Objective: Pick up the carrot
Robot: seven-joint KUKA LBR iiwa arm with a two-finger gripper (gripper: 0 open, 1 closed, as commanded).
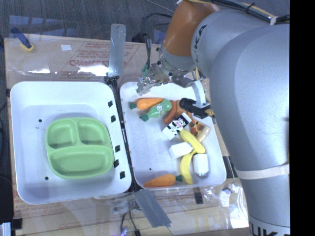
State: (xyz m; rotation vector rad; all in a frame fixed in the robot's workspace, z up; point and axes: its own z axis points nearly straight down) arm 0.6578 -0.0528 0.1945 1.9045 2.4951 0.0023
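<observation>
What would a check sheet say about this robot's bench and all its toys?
Surface: two white bins side by side; left bin, right bin.
Job's things: two carrots in the right bin, upper carrot beside the gripper, lower carrot at the near wall.
Clutter: green divided plate in the left bin; green bottle, corn cob, banana and other toys in the right bin.
Gripper: over the right bin's far edge, holding nothing.
Cables: dark cables behind the bins.
Surroundings: grey tape strip, carpet beyond.

Bulky grey arm (pixel 246 82), orange band (pixel 184 26)
</observation>
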